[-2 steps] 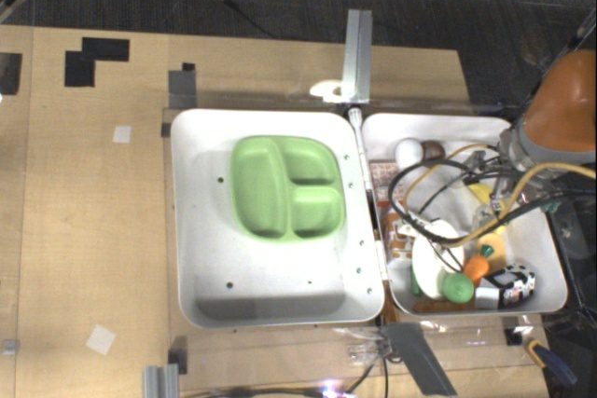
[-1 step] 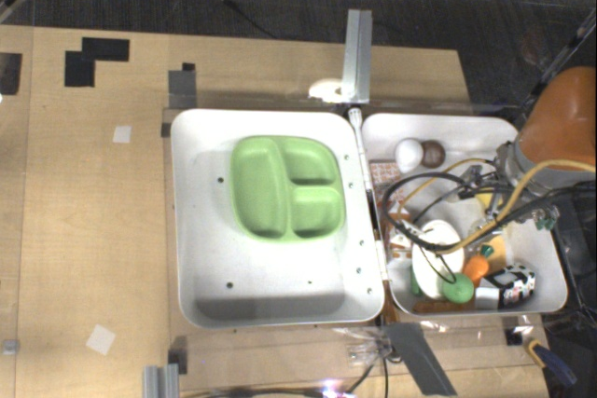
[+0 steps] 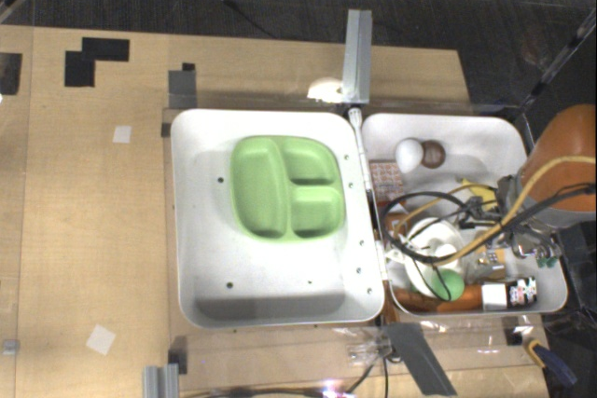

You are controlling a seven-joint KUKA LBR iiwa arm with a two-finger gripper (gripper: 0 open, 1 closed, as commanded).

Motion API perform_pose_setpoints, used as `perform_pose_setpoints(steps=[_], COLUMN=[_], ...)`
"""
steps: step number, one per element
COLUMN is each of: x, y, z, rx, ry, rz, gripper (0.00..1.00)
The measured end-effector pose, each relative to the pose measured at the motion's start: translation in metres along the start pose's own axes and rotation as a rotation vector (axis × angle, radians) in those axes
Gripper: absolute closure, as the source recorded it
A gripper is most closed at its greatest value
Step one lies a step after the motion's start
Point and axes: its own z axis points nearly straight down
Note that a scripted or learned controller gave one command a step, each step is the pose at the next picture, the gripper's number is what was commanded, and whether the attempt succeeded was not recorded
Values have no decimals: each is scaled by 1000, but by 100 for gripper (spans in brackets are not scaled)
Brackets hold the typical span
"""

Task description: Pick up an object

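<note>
Pincer (image 3: 446, 249) — low in the right bin (image 3: 466, 128), among black cables; open or closed cannot be told. Green object (image 3: 449, 283) — just below it, near the bin's front edge.

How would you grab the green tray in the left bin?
The green tray lies flat, open side up, alone in the left bin, with three compartments. Probably best is coming straight down and pinching a raised divider or the rim, one finger inside a compartment. Its outer edges look low and rounded, likely slippery to grip.
</note>
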Motion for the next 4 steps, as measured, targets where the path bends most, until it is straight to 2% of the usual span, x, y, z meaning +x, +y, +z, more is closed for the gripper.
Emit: perform_pose_setpoints(steps=[1, 2, 3, 4], x=[-103, -47, -76, -24], y=[-21, -34, -36, -31], z=[5, 2, 4, 2], rx=[-3, -2, -1, -1], ry=[5, 5, 4, 3], rz=[-83, -12, -71, 71], gripper=[0, 0, 0, 0])
